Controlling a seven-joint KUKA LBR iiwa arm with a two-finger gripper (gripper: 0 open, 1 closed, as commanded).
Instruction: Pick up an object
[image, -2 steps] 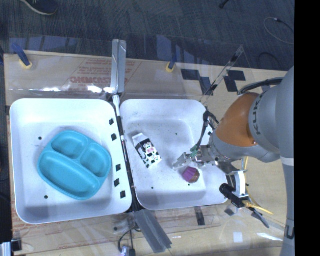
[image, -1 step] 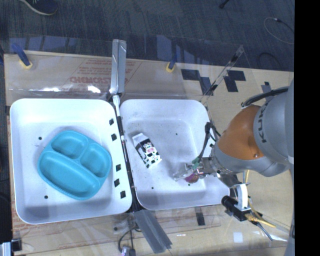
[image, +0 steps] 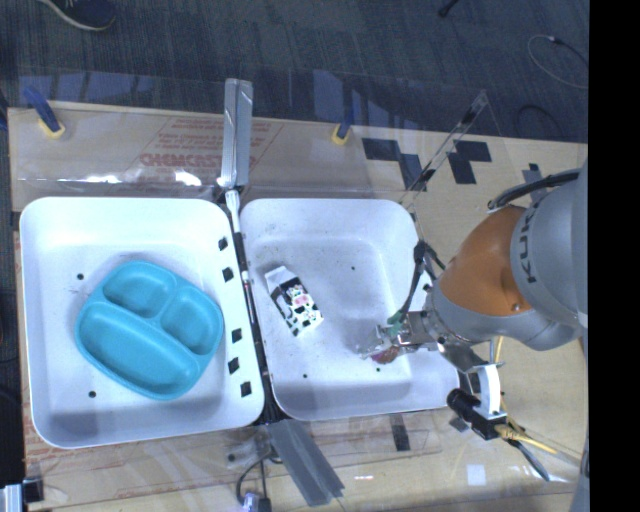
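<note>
The right bin (image: 330, 225) is the landmark here. Inside it, left of its centre and close to its left wall, lies a small carton (image: 293, 300), white with black cow-like patches and a greyish top end, lying flat and angled so its long side runs from upper left to lower right. It rests on the bin floor with bare white around it, touching neither wall. The arm (image: 520, 270) comes in over the bin's right rim, its orange band just outside that rim and the grey wrist below it. The gripper (image: 388, 343) sits low in the bin's lower right part, near the right wall, well apart from the carton. Something small and reddish shows at the tip of the gripper, but it is too small and blurred to say what it is or whether it is held. Whether the gripper is spread or closed cannot be told from this view. Left of the right bin, touching it along a dark divider, the left bin (image: 50, 240) holds a blue tray (image: 150, 328) with three compartments, lying flat near that bin's middle.
</note>
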